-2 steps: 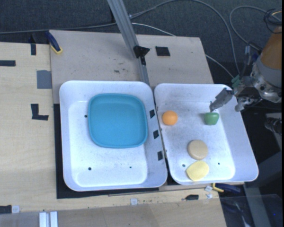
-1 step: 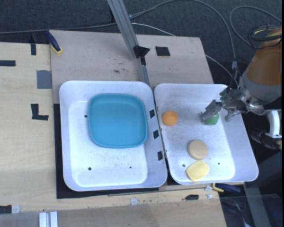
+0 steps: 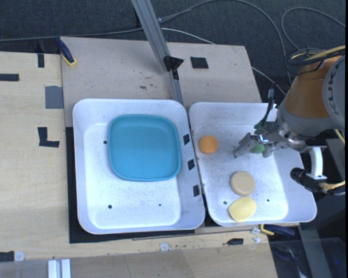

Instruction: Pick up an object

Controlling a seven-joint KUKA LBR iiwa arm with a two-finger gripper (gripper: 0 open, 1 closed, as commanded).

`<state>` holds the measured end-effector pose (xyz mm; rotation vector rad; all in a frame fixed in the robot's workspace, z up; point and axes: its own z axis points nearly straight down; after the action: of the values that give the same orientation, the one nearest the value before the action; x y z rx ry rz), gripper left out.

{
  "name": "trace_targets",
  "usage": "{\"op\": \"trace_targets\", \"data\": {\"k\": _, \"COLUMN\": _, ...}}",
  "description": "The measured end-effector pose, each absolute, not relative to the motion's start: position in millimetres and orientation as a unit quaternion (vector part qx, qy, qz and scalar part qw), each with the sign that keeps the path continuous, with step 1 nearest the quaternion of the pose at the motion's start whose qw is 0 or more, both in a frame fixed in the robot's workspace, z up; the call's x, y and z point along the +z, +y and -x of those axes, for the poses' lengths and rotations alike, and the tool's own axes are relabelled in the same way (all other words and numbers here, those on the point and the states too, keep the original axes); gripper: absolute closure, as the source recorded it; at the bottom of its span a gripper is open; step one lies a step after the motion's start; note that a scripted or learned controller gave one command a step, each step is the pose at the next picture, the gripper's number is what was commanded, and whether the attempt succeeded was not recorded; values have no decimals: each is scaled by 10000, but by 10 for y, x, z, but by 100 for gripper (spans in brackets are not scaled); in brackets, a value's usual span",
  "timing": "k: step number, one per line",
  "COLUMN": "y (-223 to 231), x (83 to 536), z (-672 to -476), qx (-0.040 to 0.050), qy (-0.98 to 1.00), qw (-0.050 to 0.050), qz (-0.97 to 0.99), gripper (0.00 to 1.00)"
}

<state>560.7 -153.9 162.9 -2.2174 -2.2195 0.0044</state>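
Camera view: the right bin holds three small objects: an orange ball near its left wall, a tan disc toward the middle, and a yellow piece just beside the disc, close to the near rim. The gripper hangs over the bin's upper middle, right of the ball; whether its fingers are parted cannot be told, and a green item shows at them. Bare floor lies between ball and disc. The left bin carries a blue plate.

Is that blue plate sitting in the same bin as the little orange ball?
No. The blue plate lies in the left bin, while the orange ball sits in the right bin with two pale round pieces.
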Motion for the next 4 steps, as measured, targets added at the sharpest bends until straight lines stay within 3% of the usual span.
{"op": "trace_targets", "data": {"k": 1, "y": -1611, "x": 1163, "z": -5620, "qx": 14, "qy": -7071, "qw": 20, "qz": 7071, "gripper": 0}}
{"op": "trace_targets", "data": {"k": 2, "y": -1608, "x": 1285, "z": -5633, "qx": 1, "qy": -7075, "qw": 3, "qz": 7067, "gripper": 100}}
{"op": "trace_targets", "data": {"k": 4, "y": -1728, "x": 2455, "z": -5669, "qx": -11, "qy": -7073, "qw": -17, "qz": 7069, "gripper": 100}}
